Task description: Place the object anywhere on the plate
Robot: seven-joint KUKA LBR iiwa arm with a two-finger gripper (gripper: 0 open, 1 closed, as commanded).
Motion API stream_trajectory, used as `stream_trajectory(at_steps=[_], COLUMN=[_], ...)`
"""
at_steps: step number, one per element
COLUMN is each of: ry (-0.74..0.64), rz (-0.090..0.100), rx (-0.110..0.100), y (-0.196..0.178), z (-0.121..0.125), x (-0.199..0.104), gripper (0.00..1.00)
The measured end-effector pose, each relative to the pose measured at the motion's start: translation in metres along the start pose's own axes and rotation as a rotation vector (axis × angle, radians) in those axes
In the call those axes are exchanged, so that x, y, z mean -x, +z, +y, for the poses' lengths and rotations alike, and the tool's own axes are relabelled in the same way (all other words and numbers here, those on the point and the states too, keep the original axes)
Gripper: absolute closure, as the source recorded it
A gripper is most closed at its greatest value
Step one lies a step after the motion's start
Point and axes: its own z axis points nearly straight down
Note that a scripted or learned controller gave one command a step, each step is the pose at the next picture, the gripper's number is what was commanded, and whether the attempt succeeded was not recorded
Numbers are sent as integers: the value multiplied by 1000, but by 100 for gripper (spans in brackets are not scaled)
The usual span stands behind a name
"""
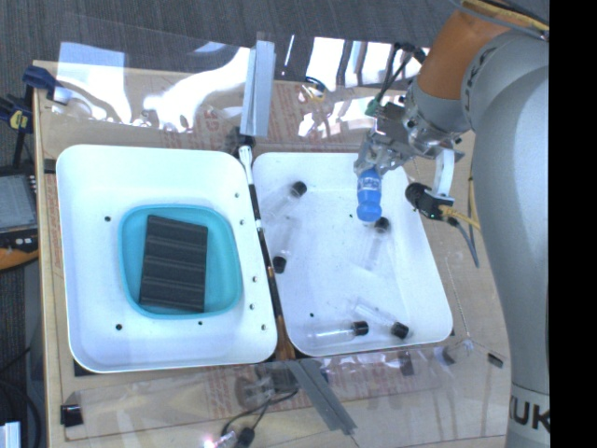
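The gripper (378, 168) hangs over the right bin (410, 292), toward its 1 o'clock corner, with the grey arm (508, 157) and its orange band (457, 40) reaching in from the right edge of the view. Directly below the gripper is a small blue bottle-like object (370, 199). Its upper end sits right at the fingertips, and the fingers appear closed on that end, though the contact itself is small and partly masked by the gripper body. The object's long axis runs almost straight along the 12-to-6 line of the view, its lower, rounder blue end pointing toward 6 o'clock and its paler top toward the gripper at 12. Whether its lower end touches the bin floor cannot be told.

Other pieces lie scattered in the same bin: several clear tubes with dark caps, one near 11 o'clock (297, 190), one at the left wall around 9 o'clock (279, 263), and two down near the 5 o'clock corner (358, 328) (399, 329). These lie well apart from the blue object.

The left bin (84, 185) holds a light blue plate (224, 250) with rounded corners, set near the bin's middle. On the plate rests a dark ribbed block (174, 263), its long side running roughly 12 to 6 with a slight lean toward 1 o'clock. The plate sits well apart from the blue object, off at its 8 o'clock, across the divide between the bins.
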Motion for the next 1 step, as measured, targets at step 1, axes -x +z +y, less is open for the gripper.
stream_trajectory(at_steps=[1], ry=[-215], rz=[-2], rx=[0], y=[80], z=[-65], x=[-67], gripper=[100])
